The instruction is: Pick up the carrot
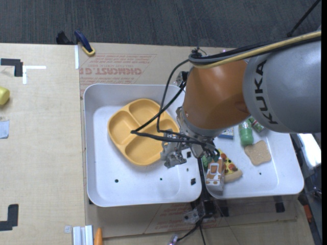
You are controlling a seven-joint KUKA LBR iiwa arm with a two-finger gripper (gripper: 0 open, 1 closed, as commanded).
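**End effector above left bin**

Hovered: metallic end effector [175,157] beside glossy yellow divided plate [140,130], finger spread impossible to tell. Carrot not identifiable. Crowded into right bin [286,185]: flat tan bread slice [258,152], pizza wedge [229,171], green bottle [246,135].

What seems to be the carrot [213,168] is a small orange piece with a green tuft at its far end. It lies in the right bin [286,185], close to that bin's left wall. The arm [214,101] partly hides it, so its full shape cannot be made out.
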